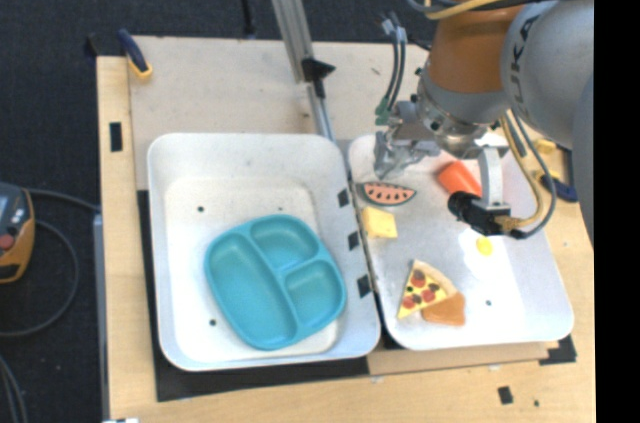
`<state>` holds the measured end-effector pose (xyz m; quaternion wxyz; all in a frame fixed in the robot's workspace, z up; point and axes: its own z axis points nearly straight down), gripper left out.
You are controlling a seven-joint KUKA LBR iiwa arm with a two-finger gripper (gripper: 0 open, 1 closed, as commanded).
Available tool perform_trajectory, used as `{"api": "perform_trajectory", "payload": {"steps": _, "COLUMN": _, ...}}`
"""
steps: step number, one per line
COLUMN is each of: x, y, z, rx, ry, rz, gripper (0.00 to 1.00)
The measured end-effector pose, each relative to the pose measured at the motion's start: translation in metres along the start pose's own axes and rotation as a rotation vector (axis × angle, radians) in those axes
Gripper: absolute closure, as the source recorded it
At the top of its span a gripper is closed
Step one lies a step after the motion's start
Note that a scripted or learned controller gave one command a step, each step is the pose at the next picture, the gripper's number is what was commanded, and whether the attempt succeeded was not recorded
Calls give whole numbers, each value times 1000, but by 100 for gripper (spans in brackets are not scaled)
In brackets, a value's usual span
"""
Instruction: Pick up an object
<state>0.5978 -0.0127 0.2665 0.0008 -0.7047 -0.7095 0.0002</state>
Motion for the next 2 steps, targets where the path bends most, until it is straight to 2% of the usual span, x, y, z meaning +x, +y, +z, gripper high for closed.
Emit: {"api": "perform_trajectory", "payload": {"steps": 2, "x": 96, "y": 25, "z": 3, "rx": -3, "ry": 0, "rz": 0, "gripper": 100}}
